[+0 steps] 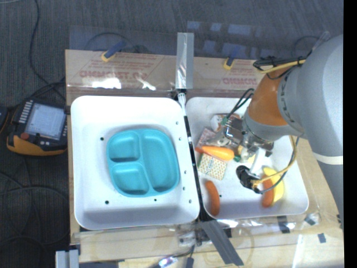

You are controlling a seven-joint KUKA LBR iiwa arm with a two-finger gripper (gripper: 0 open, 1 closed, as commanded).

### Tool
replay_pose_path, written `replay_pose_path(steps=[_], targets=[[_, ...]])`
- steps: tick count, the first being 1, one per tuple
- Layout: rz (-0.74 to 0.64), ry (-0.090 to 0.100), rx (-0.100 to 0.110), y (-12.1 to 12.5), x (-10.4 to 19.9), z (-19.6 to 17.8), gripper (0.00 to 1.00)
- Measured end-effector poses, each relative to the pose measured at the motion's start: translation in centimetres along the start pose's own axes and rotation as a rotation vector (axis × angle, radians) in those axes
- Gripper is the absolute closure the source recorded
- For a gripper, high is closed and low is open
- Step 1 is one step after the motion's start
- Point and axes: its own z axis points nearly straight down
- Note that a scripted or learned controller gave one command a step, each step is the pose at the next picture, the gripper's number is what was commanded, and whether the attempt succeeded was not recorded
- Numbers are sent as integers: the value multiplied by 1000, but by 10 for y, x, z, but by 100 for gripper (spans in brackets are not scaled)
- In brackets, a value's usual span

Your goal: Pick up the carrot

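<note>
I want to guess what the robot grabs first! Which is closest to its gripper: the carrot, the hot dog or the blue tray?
From the gripper, in the camera view:
1. Carrot: right bin, just beside the gripper, toward the divider.
2. Hot dog: right bin, at the front edge, lower in the picture.
3. Blue tray: farthest, over in the left bin.

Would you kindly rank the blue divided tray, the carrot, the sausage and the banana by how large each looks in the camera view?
1. blue divided tray, by far the largest.
2. carrot and sausage: these look about alike, so I will not rank them.
The banana is partly hidden by cables, so its rank is unsure.
</note>
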Motion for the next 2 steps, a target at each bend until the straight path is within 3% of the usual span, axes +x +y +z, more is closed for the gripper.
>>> replay_pose_path(steps=[1, 2], targets=[[-198, -2, -21, -5, -7, -3, 0], [-267, -7, 20, 9, -17, -41, 0]])
